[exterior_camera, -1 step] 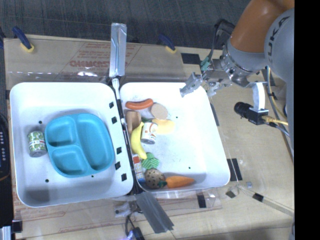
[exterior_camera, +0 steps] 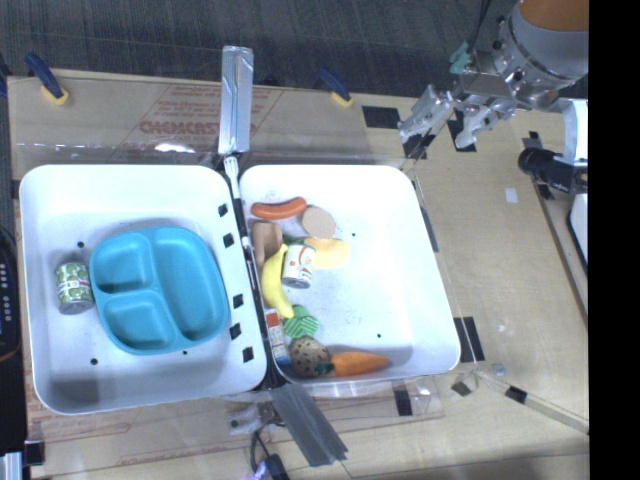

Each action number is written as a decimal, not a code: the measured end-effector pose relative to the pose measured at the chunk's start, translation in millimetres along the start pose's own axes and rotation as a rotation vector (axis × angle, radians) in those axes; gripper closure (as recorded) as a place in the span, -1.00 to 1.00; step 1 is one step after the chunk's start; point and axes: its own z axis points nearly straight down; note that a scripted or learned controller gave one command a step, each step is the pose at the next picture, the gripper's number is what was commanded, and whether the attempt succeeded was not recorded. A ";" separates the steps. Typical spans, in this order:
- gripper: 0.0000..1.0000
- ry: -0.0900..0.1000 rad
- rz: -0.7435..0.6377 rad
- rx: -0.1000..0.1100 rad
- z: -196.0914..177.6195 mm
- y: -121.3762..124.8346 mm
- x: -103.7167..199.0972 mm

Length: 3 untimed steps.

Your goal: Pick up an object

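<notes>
1. Step in hand: the approach. The gripper [exterior_camera: 438, 128] hangs above the bench [exterior_camera: 500, 268], just outside the far right corner of the right bin [exterior_camera: 425, 268]. No object is between its fingers [exterior_camera: 415, 120].
2. Finger state: the two fingers appear spread apart and released, with nothing in the gap.
3. Candidate objects: all lie in the right bin, clustered along its left wall. A sausage [exterior_camera: 278, 208] lies nearest the far edge. A banana [exterior_camera: 275, 286] runs along the left wall, with a small can [exterior_camera: 299, 266] touching it. A carrot [exterior_camera: 358, 364] lies against the near edge, beside a green item [exterior_camera: 303, 324].
4. Other contents: the left bin [exterior_camera: 40, 268] carries a blue divided tray [exterior_camera: 157, 290] and a green can [exterior_camera: 72, 286] near its left wall.
5. Relation to the fingers: every candidate lies well apart from the fingers, toward the bin's left and near sides. The sausage is the closest.
6. Next move, as judged: carry the gripper over the right bin's rim, centre it above one object, align the fingers across its narrow axis, then descend.
7. Risk: the cluster is tight, so a finger may strike a neighbouring object.
</notes>
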 end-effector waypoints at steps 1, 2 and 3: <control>-1.00 0.003 -0.081 0.021 89.4 42.0 1.3; -1.00 0.006 -0.244 0.021 231.0 27.5 52.7; -1.00 0.003 -0.243 0.011 225.3 30.0 51.6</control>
